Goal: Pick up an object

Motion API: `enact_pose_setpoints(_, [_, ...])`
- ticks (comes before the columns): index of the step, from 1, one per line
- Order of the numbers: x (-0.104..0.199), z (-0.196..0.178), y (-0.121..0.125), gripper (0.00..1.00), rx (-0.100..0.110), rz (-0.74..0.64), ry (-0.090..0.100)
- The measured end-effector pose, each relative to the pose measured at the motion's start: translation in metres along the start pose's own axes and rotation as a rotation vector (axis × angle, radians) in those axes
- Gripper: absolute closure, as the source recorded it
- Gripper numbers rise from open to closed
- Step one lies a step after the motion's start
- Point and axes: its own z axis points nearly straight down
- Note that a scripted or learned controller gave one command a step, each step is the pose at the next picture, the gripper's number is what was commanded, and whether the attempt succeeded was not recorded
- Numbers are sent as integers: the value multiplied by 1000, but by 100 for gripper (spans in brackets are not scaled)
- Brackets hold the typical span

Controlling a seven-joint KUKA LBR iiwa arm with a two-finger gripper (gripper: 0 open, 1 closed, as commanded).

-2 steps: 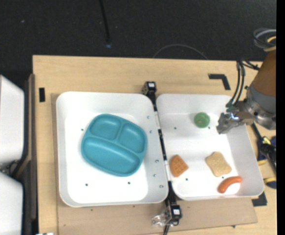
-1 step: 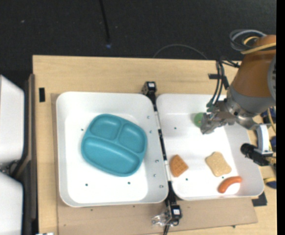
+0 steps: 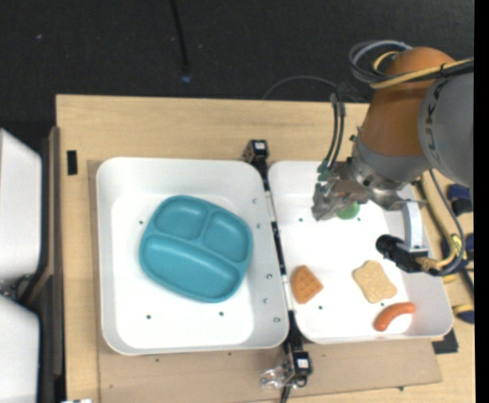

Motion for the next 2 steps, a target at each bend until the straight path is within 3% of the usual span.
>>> enact_pose_setpoints(2, [116,-17,23,100,0,-1,1])
